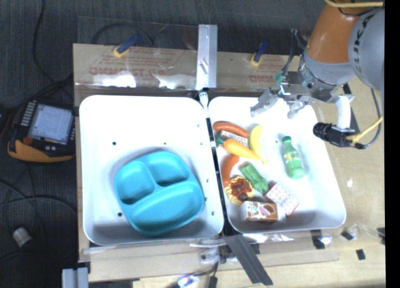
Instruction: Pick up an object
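White bins point(94, 174) (side by side), dark carpet point(37, 37).

The two shallow white plastic bins point(144, 109) look smooth and faintly glossy, catching soft highlights along their rims. The turquoise three-compartment plastic plate point(159, 191) has a smooth, satin sheen. The small green plastic bottle point(291, 157) shines slightly, as does the yellow plastic banana point(255, 139). The pale wooden desk point(365, 205) appears matt, the dark carpeted floor point(37, 43) rough and ribbed. The arm's orange band point(330, 34) looks glossy.
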Tool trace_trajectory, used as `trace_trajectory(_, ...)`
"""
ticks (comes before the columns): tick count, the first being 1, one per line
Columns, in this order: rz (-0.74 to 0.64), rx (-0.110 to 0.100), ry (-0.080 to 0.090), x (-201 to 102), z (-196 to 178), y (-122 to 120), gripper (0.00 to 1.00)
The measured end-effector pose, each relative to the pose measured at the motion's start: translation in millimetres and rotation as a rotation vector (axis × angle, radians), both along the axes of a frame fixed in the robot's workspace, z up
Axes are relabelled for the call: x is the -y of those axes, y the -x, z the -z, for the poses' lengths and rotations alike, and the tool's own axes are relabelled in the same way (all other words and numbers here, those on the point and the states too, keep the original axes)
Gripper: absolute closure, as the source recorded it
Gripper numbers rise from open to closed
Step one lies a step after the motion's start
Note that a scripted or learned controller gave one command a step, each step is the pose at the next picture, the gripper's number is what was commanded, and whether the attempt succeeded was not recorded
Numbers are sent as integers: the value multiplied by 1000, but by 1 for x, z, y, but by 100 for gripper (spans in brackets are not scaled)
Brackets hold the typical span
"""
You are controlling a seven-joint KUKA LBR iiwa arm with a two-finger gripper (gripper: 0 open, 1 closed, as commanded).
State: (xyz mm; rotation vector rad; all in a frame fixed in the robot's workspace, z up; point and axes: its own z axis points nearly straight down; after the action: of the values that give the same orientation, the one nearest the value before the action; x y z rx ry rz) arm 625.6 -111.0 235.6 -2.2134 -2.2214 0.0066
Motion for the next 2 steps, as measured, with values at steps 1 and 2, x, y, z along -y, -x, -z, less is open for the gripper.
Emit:
trace_trajectory(1,-77,0,0,31,100,25,0)
trace_trajectory(2,-45,19,2,21,141,1,0)
